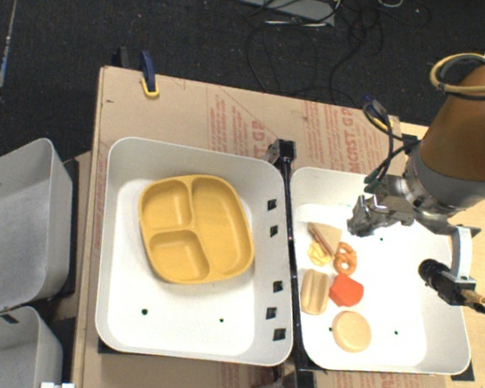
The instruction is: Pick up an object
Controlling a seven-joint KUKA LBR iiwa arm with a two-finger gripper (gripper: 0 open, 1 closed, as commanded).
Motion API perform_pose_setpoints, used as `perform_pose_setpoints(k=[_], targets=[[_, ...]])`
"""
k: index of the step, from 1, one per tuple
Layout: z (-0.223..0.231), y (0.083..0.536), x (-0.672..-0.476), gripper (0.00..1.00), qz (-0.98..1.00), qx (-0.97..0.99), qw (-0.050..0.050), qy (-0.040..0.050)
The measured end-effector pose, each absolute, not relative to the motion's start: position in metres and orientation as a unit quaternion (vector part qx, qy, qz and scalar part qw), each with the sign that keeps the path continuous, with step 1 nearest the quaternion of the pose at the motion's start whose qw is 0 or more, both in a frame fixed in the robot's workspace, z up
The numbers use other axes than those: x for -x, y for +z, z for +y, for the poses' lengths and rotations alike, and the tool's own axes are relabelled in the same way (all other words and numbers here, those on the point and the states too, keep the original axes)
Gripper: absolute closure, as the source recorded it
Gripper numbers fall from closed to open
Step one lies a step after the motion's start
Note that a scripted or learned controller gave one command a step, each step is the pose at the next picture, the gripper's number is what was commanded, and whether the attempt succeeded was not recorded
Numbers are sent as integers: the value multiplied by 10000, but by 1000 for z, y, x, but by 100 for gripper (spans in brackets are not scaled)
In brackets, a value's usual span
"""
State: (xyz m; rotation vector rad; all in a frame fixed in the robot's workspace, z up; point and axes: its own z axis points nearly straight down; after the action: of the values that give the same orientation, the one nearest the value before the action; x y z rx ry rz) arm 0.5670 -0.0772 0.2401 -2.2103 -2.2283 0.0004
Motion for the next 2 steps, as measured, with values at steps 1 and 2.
perform_pose_setpoints(k=[1,2], targets=[[-34,238,-569,100,-7096,7046,6,0],[17,244,-565,100,-7100,7042,1,-5]])
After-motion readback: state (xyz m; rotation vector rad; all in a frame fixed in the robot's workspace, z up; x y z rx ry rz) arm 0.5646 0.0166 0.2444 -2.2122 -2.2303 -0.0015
